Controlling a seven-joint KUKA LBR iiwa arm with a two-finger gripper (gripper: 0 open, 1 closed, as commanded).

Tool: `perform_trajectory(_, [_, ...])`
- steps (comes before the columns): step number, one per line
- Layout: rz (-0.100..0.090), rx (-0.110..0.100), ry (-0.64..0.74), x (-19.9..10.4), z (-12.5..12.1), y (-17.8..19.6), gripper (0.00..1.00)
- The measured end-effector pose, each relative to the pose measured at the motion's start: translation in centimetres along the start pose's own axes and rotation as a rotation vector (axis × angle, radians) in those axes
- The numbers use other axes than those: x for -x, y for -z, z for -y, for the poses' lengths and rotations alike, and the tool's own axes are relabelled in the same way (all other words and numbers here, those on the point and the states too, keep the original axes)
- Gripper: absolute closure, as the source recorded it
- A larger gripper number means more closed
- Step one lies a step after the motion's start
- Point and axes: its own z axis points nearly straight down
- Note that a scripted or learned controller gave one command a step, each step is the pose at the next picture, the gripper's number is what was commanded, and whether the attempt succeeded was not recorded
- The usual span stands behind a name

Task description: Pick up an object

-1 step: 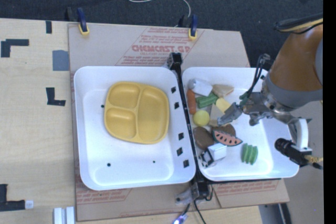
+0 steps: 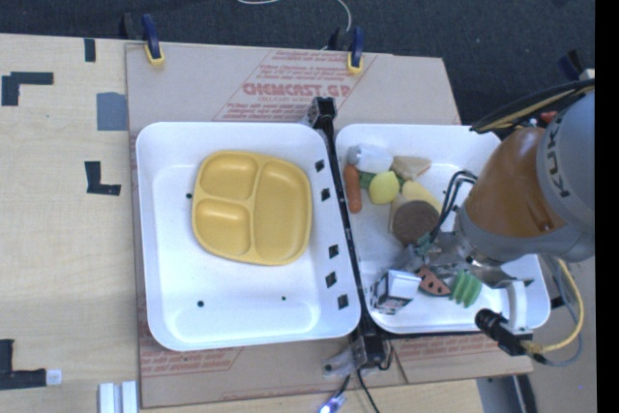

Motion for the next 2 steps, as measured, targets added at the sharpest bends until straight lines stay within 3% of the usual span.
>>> perform_trajectory(1, [0.001, 0.010, 0.005, 2.15, -6.95, 0.35, 0.00])
perform_trajectory(2, [0.001, 0.006, 0.005, 2.09, -6.76, 1.14, 1.00])
